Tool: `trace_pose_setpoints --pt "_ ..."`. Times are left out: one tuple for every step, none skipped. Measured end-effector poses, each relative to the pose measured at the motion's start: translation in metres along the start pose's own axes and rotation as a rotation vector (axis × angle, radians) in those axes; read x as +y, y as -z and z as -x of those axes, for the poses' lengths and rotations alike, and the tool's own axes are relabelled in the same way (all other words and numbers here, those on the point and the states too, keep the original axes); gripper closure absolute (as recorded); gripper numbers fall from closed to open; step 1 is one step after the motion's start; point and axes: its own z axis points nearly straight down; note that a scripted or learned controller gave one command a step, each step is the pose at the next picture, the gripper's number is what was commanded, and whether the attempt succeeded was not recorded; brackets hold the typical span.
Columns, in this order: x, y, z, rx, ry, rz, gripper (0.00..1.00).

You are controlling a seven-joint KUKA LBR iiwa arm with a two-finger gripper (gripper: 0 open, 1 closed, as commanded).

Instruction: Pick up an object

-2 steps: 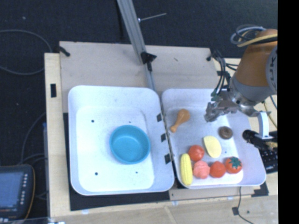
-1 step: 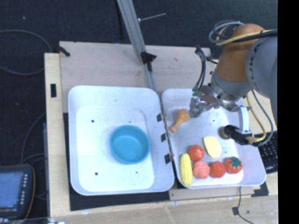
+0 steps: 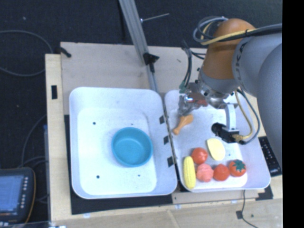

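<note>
At the lower left corner of the frame a small screen device [image 3: 14, 194] lies off the counter [image 3: 104, 63] on the dark floor. The left bin [image 3: 85, 103] fills the centre-left and holds a blue bowl [image 3: 132, 147], upright, a little below the middle of the bin. Above it a grey metal pole [image 3: 135, 27] slants down from the top of the frame to the seam between the two bins.

The right bin [image 3: 256, 170] sits in the centre-right of the frame. Near its upper left corner an orange, drumstick-shaped toy [image 3: 182, 123] lies tilted, close to the bin's left wall. The gripper [image 3: 186, 107] is right over the toy's upper end and appears to touch it, but whether its fingers are apart, together or clamped on the toy cannot be told from this slanted view.

Lower in the bin lies a cluster: a yellow corn cob [image 3: 189, 172] along the left wall, a red tomato [image 3: 199, 155], a pink piece [image 3: 204, 173], a pale yellow slice [image 3: 216, 149], a red round piece [image 3: 221, 173] and a strawberry-like piece [image 3: 237, 167].

The step in hand looks like the grasp itself, aimed at the drumstick toy. The next move likely calls for a firm close on the toy's narrow end, then a straight lift clear of the bin wall; its tilt and slim shape could let it slip.
</note>
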Motion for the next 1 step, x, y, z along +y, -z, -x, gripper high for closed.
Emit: trace_pose_setpoints --pt "0.0062 0.0045 -0.0611 0.000 0.000 0.000 1.00"
